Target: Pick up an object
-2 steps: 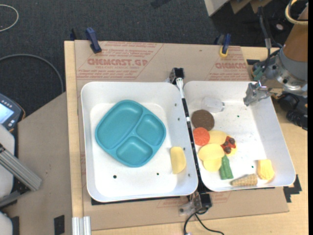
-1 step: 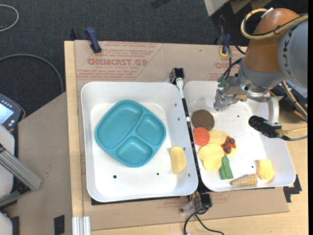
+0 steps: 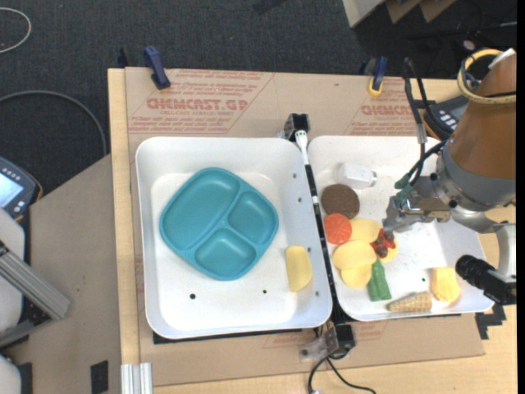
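Observation:
My gripper (image 3: 392, 224) hangs low over the middle of the right bin (image 3: 426, 254), below the grey arm and its orange band (image 3: 486, 134). Right under its tip lies a small red piece (image 3: 382, 243), touching or nearly touching it. Two yellow pieces (image 3: 354, 258) and a red-orange round one (image 3: 337, 226) lie just left of the gripper. A brown disc (image 3: 340, 199) and a white cup (image 3: 358, 175) sit further back. In front lie a green piece (image 3: 378, 281), a waffle cone (image 3: 410, 303) and a yellow corn-like piece (image 3: 445, 285).
The left bin (image 3: 148, 245) holds a teal divided plate (image 3: 218, 222) and a yellow piece (image 3: 298, 268) near its right wall. A black divider (image 3: 310, 189) runs between the bins. Bare floor lies at the right bin's right side, under the arm.

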Robot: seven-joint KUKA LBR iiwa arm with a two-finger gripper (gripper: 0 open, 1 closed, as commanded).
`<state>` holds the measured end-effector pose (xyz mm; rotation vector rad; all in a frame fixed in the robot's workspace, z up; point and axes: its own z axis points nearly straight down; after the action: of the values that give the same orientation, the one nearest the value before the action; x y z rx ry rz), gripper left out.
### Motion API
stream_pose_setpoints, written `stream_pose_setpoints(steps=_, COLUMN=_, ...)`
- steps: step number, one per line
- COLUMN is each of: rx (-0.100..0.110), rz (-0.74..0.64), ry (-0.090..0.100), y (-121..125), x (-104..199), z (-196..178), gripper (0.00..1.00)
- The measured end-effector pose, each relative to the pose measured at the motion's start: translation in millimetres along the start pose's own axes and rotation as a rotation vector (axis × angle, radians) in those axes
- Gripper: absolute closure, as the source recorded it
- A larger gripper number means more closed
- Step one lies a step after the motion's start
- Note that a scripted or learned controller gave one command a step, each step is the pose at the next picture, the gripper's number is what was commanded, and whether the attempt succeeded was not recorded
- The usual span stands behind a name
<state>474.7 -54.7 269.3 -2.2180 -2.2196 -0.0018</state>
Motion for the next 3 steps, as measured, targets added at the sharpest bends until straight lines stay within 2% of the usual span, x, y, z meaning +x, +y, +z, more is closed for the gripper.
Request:
stream_pose_setpoints(steps=1, rx=0.007, rz=-0.004, ry=-0.001, y=27.8, x=45.6, z=70.8, gripper=1.0)
stream_pose_setpoints(steps=2, rx=-0.007, rz=-0.012, ry=0.001, y=6.1, x=144.6, z=13.5, gripper=1.0)
stream_pose_setpoints(steps=3, rx=-0.024, rz=0.006, ry=-0.003, y=5.4, x=60.4, z=-193.5, gripper=1.0)
